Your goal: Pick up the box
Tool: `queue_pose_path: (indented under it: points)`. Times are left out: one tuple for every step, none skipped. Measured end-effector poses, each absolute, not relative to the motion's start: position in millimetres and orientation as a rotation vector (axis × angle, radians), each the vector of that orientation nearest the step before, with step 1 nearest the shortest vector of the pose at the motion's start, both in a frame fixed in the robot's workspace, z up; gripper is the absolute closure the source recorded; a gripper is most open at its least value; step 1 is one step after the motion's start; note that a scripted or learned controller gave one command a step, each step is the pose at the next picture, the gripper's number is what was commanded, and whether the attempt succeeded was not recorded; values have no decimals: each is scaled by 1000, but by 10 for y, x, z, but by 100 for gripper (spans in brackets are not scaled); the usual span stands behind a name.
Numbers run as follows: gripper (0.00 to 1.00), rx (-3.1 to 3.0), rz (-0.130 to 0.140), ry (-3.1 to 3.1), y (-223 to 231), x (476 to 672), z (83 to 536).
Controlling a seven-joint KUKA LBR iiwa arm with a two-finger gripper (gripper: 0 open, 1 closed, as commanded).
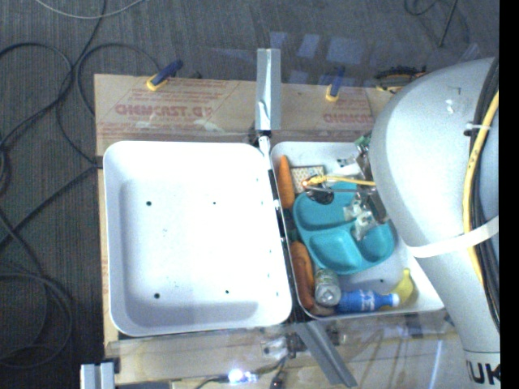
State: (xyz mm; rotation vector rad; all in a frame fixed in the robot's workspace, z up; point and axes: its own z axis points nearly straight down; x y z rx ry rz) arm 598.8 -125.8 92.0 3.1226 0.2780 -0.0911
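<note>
Two shallow white bins are set side by side on the bench [178,112]. The grey arm [430,152] is seen reaching in from the right, and much of the right bin's [320,148] right side is covered by it; the left bin [195,233] is well apart from it.

The gripper [362,213] is seen down over a teal bowl [340,248], at the bowl's right rim. Whether it is released or clenched cannot be told from this angle.

And the box [310,174]: what appears to be it, small and speckled though partly hidden, is found at the far edge of the right bin, toward the far-left corner, just beside the bowl's far rim. It is apart from the gripper.

Along the left wall of that bin, two orange pieces are lined up, one [285,183] beside the box, the other [302,270] nearer the front. At the near edge, a can [327,286], a blue bottle [365,301] and a yellow item [403,286] are laid in a row.
</note>
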Motion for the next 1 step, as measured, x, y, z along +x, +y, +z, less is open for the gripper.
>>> queue_pose_path:
  points:
    - [0,3117,-39,284,-1207,6067,900]
